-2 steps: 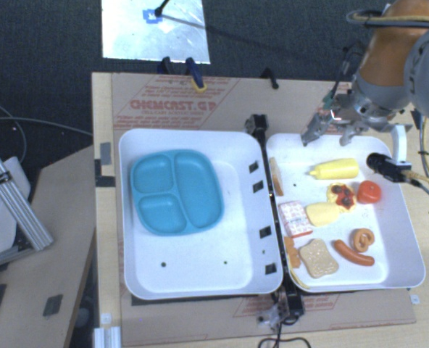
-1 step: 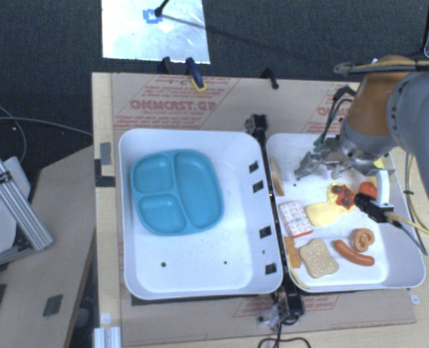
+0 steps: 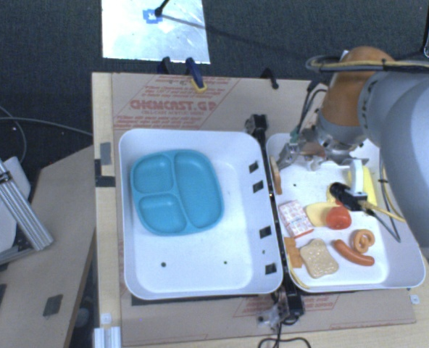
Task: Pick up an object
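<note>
Left bin (image 3: 200,259) and right bin (image 3: 397,265): I read both as smooth white plastic with a faint sheen. Blue tray (image 3: 176,191): matt plastic. Cardboard sheet (image 3: 178,100) beneath: brown, matt, printed red. Arm shell (image 3: 410,129): smooth grey, satin. Tomato (image 3: 338,217) glossy; bread slice (image 3: 318,258) dull, grainy. Square sheet (image 3: 155,27): shiny, foil-like. Floor (image 3: 40,49): dark, rough carpet.

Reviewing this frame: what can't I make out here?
Right bin, far right corner: hidden under the arm in the camera view.
Gripper: blurred and partly shadowed by the wrist; whether it holds anything is unclear.
Tan strip against that bin's left wall: too small to identify.
</note>
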Motion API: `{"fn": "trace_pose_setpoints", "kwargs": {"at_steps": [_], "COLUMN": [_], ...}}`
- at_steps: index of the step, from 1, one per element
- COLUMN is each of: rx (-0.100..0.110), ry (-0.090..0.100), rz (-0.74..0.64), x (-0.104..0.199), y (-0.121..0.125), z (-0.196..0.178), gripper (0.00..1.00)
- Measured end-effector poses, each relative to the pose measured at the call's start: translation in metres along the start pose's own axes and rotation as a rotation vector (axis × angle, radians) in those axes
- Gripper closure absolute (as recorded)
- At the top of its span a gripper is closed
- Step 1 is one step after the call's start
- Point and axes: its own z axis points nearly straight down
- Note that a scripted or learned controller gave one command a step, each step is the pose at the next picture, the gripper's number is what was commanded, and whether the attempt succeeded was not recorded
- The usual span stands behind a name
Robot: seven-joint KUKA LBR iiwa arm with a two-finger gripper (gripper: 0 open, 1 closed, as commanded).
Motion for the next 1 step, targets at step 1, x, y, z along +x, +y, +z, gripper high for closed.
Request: {"fn": "trace_pose_setpoints", "kwargs": {"at_steps": [1], "rx": [0.0], "ry": [-0.002], "rz": [0.011], "x": [-0.0817], "y": [0.005], "z": [-0.0006], "gripper": [0.0]}}
